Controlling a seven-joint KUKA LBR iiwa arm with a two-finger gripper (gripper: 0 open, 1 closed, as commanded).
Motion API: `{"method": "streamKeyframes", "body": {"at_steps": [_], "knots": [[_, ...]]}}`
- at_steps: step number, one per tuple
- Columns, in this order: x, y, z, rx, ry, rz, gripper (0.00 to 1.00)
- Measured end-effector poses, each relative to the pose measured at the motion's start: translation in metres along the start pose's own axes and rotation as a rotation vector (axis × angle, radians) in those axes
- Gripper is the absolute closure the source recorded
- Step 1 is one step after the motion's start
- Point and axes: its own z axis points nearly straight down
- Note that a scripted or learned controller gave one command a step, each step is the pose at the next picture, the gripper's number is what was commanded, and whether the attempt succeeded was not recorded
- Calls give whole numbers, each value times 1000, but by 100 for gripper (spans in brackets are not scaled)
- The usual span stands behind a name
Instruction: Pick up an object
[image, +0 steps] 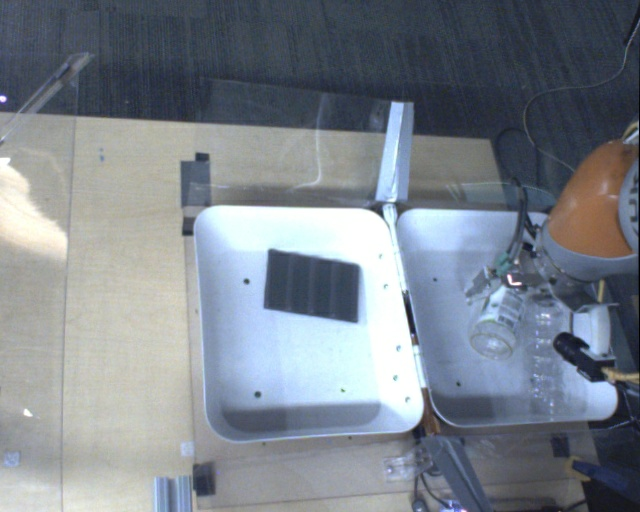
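A clear glass cup (495, 327) lies tilted in the right bin (440, 250), its round mouth facing the bin's front. Beside it on the right a clear plastic bottle (545, 362) lies lengthwise, hard to make out against the white floor. My gripper (505, 281) hangs low over the right bin, right at the cup's far end, and may be touching it. The grey wrist and orange band (595, 212) rise behind it to the right. A black ridged rectangular pad (312, 286) lies flat in the left bin (220, 330).
A metal divider post (394, 155) stands behind the seam between the bins. Clear acrylic panels edge the bench at the back. Black cables and a connector (580, 355) hang at the right bin's right side.
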Motion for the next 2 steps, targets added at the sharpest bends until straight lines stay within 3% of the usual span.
{"method": "streamKeyframes", "body": {"at_steps": [1,2], "knots": [[-30,-8,44,27,17,-183,0],[-43,17,49,82,51,-197,0]]}}
